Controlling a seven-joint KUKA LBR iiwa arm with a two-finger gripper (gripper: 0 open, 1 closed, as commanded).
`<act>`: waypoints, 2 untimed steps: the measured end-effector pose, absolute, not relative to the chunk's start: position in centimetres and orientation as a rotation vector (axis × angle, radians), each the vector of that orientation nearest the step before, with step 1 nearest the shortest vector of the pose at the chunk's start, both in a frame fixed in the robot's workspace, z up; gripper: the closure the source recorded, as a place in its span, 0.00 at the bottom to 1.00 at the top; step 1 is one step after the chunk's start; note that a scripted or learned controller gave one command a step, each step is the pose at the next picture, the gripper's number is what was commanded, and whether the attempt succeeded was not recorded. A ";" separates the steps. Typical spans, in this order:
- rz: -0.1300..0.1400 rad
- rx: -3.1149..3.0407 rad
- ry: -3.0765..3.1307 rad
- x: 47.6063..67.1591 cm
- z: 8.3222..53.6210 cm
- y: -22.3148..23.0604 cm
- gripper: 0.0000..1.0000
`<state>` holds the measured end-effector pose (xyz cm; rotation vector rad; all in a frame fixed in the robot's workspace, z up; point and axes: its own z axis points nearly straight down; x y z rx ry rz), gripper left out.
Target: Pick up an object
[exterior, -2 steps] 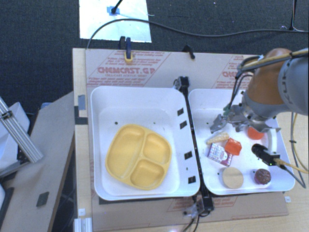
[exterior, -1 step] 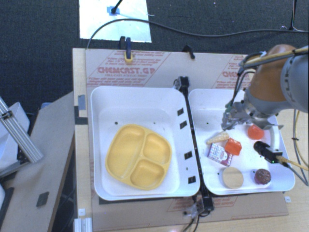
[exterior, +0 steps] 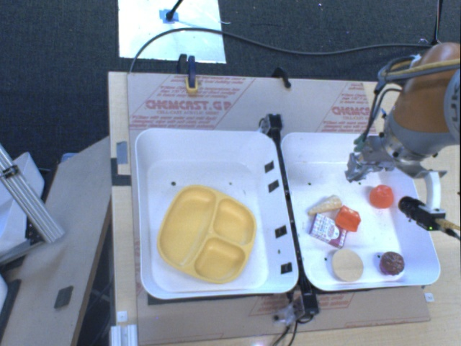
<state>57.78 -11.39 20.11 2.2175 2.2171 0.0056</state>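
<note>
My gripper [exterior: 356, 171] hangs over the upper right part of the right bin [exterior: 310, 150], its grey fingers pointing down and left. Just to its lower right lies a small orange-red ball [exterior: 381, 196]. Further down sit a red piece [exterior: 348, 218], a beige stick-shaped item [exterior: 325, 206], a red and white packet [exterior: 324, 230], a tan round disc [exterior: 347, 265] and a dark brown round item [exterior: 392, 263]. Nothing shows between the fingers.
The left bin [exterior: 166, 157] holds a yellow three-compartment tray [exterior: 207, 233]. A black divider rail [exterior: 283, 207] runs between the bins. The arm's orange band [exterior: 425, 85] and a black fitting [exterior: 419, 213] stand over the right bin's right side.
</note>
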 end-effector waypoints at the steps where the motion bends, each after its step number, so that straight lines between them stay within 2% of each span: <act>1: 0.002 2.220 2.220 57.9 20.2 -11.4 1.00; 2: 0.006 2.210 2.231 57.8 21.6 -6.2 1.00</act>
